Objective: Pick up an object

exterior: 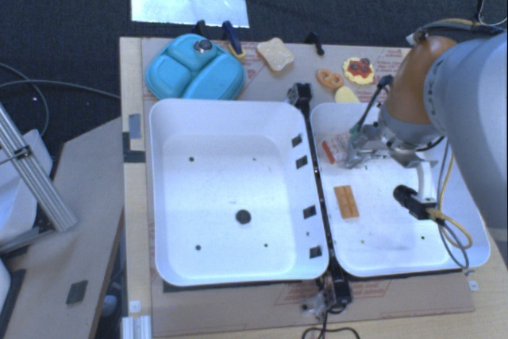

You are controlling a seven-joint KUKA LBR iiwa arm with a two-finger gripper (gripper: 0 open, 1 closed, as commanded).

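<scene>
Camera view has the hand [355, 157] low in the right bin [456, 246], near its upper left corner, just beside a small red piece [327, 149] and a clear wrapper [343, 144]; whether it is clenched or released I cannot tell. An orange, rectangular wafer-like block [345, 202] lies flat below the hand, apart from it. The left bin [171, 194] holds a small dark disc [243, 216]. A blue plastic divided tray [195, 69] and a toy bread slice [275, 54] rest on the surface [135, 194] beyond the bins.

You have two shallow white plastic bins [230, 194], one blue moulded tray [194, 69], one toast slice [275, 54], one brown cracker bar [345, 202], one pretzel [329, 78], one small pizza [359, 70]
</scene>
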